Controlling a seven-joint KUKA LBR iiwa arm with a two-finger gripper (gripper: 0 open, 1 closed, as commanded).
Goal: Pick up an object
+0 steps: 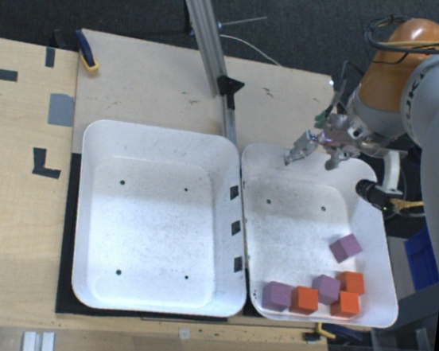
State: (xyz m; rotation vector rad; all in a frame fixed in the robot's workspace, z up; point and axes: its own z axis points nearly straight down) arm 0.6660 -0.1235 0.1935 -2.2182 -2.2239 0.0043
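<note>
Purple and orange blocks cluster at five o'clock in the right bin [372, 231]: a purple block [277, 295], an orange block [305, 300], a second purple block [326, 287] and two orange cubes [348, 294] touching in a row, with a lone purple cube [346, 247] near them at twelve. The gripper [313, 156] hangs over the bin's twelve o'clock rim, fingers apart, holding nothing. At nine o'clock lies the left bin [89, 194].

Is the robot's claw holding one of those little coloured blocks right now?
No: the open two-finger gripper hangs over the right white bin's far edge with nothing between its fingers.
</note>
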